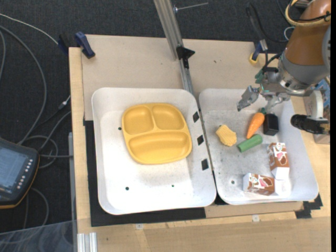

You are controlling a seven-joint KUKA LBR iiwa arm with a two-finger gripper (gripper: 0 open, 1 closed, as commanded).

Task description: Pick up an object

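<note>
Gripper [258, 102] hovers w/ fingers spread, nothing between them, just above the toy carrot [255, 124] in right bin [310, 178]. Probably lining up a grab; green cylinder [249, 143] touches the carrot's tip, corn piece [226, 135] nearby.

Glossy plastic tray [156, 133], speckled bins [105, 140]

You see the gripper [257, 103] hanging over the far part of the right bin [302, 185], fingers spread, nothing between them. Just below it lies the toy carrot [255, 124], touching a green cylinder [249, 143]. A yellow corn piece [226, 135] sits nearby; two small cartons [279, 160] lie nearer you. The left bin [110, 193] holds a yellow divided plate [156, 133].
</note>
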